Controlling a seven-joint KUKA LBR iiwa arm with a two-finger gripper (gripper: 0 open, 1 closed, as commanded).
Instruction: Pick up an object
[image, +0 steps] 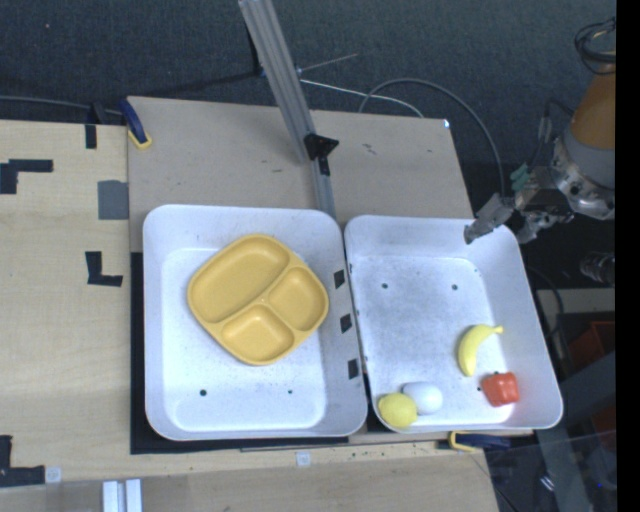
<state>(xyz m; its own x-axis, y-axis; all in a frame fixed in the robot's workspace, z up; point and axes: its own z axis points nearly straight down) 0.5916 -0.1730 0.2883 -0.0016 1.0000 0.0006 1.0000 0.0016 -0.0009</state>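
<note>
The right bin (420, 290) holds a yellow banana (474, 346), a small red object (501, 388), a white egg-shaped object (424, 397) and a yellow lemon-like ball (397, 410), all near its front right corner. A yellow divided plate (258, 298) lies in the left bin (180, 400). My gripper (497, 217) hangs over the far right corner of the right bin, well away from the objects, with nothing seen between its fingers.
The arm, with its orange band (600, 110), comes in from the upper right. A grey metal rod (285, 80) slants down to the gap between the bins. A cable (420, 90) loops across the bench behind the right bin.
</note>
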